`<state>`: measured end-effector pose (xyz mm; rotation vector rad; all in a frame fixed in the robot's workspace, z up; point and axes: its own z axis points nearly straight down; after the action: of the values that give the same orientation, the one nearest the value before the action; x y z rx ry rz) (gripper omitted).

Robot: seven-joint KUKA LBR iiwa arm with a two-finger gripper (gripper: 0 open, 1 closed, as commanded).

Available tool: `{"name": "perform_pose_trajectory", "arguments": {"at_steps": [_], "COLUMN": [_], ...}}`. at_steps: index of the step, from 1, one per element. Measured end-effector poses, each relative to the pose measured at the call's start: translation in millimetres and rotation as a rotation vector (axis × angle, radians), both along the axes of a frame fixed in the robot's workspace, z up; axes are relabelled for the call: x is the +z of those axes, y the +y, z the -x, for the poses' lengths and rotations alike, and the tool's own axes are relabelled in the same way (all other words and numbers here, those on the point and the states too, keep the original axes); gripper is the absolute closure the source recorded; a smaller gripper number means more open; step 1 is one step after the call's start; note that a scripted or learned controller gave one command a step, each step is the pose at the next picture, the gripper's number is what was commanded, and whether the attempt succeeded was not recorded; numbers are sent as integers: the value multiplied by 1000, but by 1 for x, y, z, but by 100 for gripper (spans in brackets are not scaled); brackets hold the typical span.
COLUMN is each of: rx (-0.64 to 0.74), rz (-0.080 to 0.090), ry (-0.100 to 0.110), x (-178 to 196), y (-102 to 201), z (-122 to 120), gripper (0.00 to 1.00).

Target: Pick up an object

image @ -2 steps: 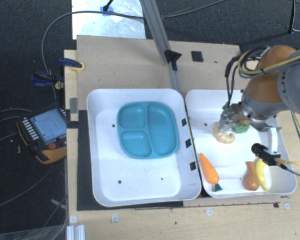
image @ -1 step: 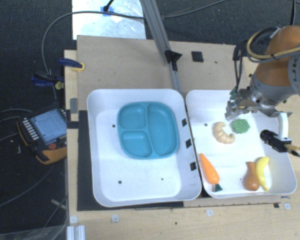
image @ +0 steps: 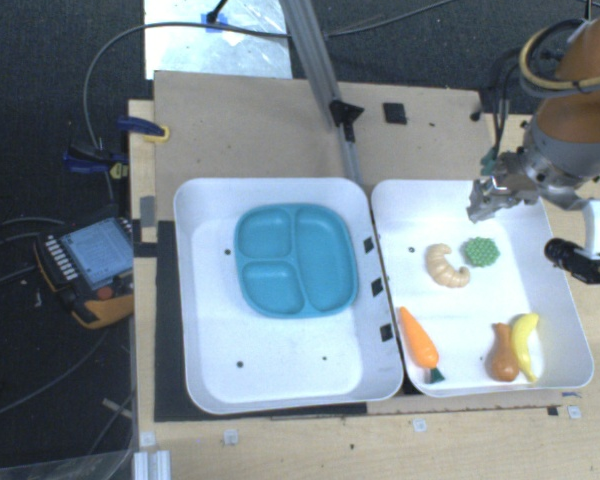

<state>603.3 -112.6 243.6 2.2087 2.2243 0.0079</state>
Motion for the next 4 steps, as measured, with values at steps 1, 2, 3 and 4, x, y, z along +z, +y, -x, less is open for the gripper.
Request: {"name": "perform_pose_trajectory", "arguments": {"at_steps": [1, 2, 3, 4], "rx": [0, 2, 0, 3], "rz": [-1, -3, -3, -3], "ry": [4, 8, 8, 10], "x": [17, 20, 4, -9], "y": [0, 48, 96, 150], "z": [-1, 23, 45, 68], "gripper": [100, 100, 100, 100]}}
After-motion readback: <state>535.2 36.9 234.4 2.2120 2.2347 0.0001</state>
